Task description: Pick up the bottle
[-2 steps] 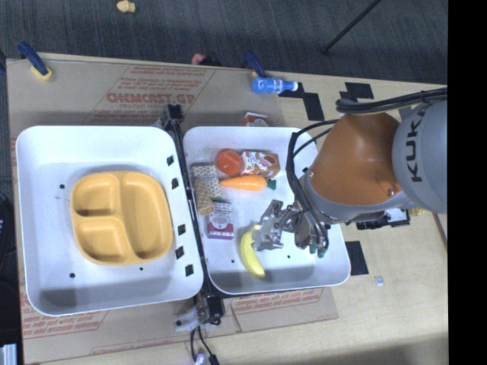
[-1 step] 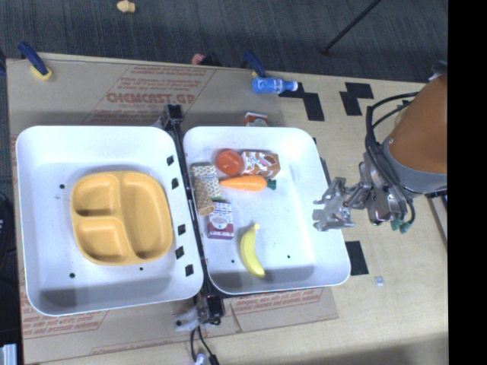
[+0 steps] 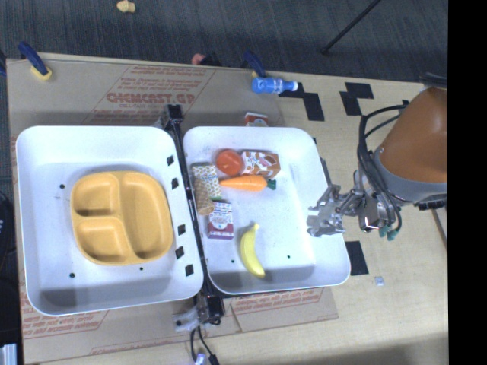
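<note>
We see the small blue plastic bottle (image 3: 272,86) lying on its side on the bench beyond the right white bin (image 3: 304,268), well apart from our metal two-finger gripper (image 3: 326,213) at that bin's right rim. Whether the gripper is parted or holds anything, we cannot tell. We judge the bottle light, smooth and apt to roll, best pinched across mid-body.

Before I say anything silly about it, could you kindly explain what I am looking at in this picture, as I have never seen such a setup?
One camera looks down at a slant on a bench. The grey robot arm with an orange band reaches in from the right; its two-finger gripper hovers at the right white bin's edge, holding nothing visible. That bin contains a tomato, carrot, banana and small packets. The left white bin holds a yellow divided tray. The blue bottle lies outside, behind the bins.
</note>
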Controlling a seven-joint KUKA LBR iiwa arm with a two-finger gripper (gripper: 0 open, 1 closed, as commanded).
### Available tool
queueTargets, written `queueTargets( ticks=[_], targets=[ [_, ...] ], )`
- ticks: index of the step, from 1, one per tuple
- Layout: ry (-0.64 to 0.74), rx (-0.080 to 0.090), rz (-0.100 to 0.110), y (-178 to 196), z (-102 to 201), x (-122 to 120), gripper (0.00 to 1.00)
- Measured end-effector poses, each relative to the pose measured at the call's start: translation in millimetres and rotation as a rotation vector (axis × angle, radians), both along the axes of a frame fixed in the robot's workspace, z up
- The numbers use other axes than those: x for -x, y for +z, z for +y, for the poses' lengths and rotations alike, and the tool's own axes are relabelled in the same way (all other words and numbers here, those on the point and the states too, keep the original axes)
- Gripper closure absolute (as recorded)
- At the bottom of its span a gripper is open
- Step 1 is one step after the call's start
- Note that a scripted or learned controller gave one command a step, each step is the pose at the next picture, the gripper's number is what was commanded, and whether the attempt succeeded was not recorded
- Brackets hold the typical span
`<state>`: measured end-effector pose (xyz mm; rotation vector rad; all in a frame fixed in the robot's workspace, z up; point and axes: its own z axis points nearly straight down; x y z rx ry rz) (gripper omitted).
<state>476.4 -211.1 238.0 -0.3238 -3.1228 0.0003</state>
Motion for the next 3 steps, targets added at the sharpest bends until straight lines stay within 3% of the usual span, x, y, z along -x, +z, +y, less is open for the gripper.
queueTargets(
  ticks=[1, 2, 3],
  targets=[
    [0.185, -0.002, 0.001, -106, 54, 0, 1.00],
    [0.253, 0.002, -0.004, 43, 4, -1, 1.00],
    [-0.095, 0.000, 0.001, 5, 1, -5, 1.00]
  ],
)
